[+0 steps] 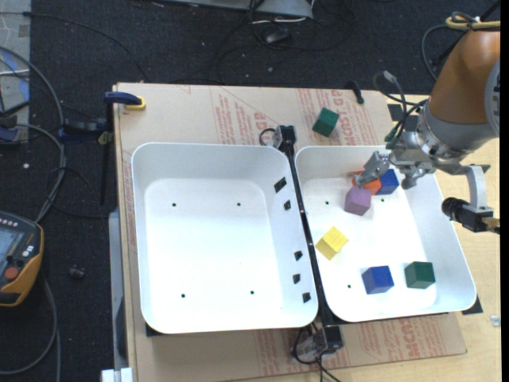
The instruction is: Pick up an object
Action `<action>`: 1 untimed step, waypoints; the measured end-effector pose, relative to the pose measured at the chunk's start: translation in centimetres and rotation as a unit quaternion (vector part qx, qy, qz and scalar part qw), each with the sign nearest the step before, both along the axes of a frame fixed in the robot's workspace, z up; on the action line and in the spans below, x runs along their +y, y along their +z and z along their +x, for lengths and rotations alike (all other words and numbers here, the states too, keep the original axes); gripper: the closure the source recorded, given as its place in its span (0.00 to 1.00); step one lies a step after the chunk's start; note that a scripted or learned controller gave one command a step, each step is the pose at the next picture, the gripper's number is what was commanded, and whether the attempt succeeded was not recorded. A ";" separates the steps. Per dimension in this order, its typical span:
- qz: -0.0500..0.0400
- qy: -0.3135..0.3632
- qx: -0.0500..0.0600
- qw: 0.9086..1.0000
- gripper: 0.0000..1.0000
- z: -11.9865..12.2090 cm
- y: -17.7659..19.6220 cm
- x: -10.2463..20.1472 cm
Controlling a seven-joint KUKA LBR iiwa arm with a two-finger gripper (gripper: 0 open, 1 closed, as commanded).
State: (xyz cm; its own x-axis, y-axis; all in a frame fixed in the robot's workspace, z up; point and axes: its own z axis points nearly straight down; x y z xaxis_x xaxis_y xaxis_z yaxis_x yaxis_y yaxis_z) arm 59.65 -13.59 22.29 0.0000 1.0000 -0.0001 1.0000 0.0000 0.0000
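Reaching in over the right bin, the gripper hangs above an orange block — we cannot tell its state. Beside the orange block lie a purple block and a blue block — all touching.

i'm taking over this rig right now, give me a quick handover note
End effector: low over the far end of the right bin, among the orange block, a blue block and the purple block; whether it grips anything is unclear.
Also in the right bin: yellow block, second blue block, dark green block.
A green block sits on the bench beyond the bins.
Done: no lift seen. Left: grasp and lift one.
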 end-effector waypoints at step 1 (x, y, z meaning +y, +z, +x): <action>0.000 -0.001 0.003 1.000 0.00 -2.1 -8.7 -3.9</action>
State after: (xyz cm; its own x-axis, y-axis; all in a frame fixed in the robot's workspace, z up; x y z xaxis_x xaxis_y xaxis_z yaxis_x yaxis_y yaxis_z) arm 57.53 -17.53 13.56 0.0028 1.0000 0.0007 1.0000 -0.0028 -0.0055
